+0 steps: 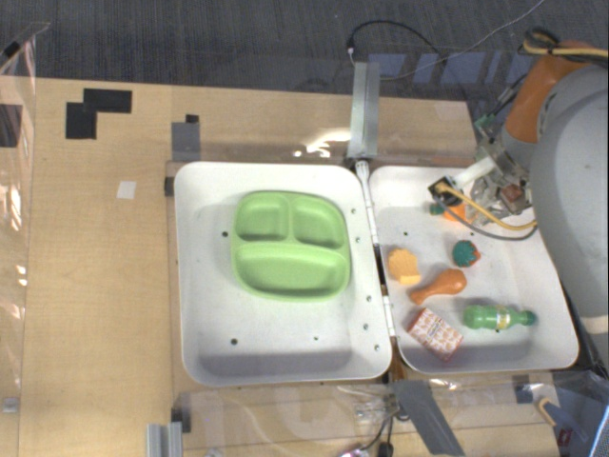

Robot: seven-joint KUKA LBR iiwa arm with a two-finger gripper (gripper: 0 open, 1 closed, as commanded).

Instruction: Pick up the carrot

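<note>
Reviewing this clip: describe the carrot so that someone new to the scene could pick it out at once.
Look in the right-hand shallow white bin, at its far end, right under the grey arm's gripper. The small orange carrot lies there, partly hidden by the gripper and a yellow cable. Unlike the orange drumstick-shaped toy nearer the middle, it is slim with a green tip.

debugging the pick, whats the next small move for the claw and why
Probably a short descent onto the carrot before any lift. The claw sits at the right bin's far edge, right by the carrot's orange body, but the view doesn't show the carrot between its fingers, so a grasp isn't confirmed.
</note>
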